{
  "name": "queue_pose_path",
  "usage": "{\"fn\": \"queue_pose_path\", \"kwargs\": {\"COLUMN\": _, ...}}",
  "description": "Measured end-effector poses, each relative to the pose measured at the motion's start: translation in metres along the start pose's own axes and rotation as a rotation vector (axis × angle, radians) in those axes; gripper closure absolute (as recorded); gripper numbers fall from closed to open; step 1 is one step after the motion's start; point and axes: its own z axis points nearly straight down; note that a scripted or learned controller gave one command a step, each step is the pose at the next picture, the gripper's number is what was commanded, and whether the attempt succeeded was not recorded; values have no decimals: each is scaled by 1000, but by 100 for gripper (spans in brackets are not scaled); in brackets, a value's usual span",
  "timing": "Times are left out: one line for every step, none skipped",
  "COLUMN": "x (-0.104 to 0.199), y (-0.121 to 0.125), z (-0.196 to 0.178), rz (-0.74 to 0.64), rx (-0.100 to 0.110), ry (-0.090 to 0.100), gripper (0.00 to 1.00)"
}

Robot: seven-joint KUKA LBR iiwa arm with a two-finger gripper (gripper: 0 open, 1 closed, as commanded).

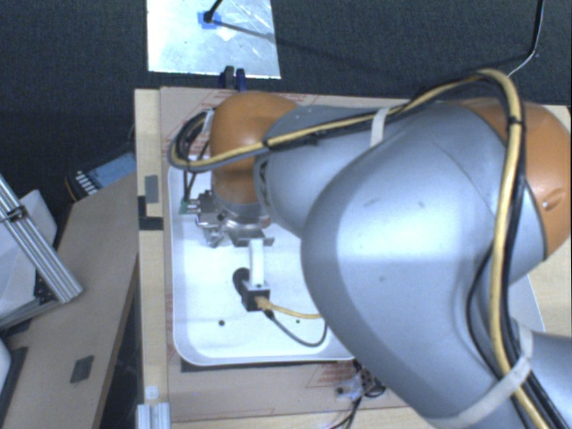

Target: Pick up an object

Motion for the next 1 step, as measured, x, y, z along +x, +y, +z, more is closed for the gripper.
{"fn": "queue_pose_path", "kwargs": {"x": -6, "y": 75, "z": -34, "rz": 6, "rx": -10, "ry": -1, "gripper": 100}}
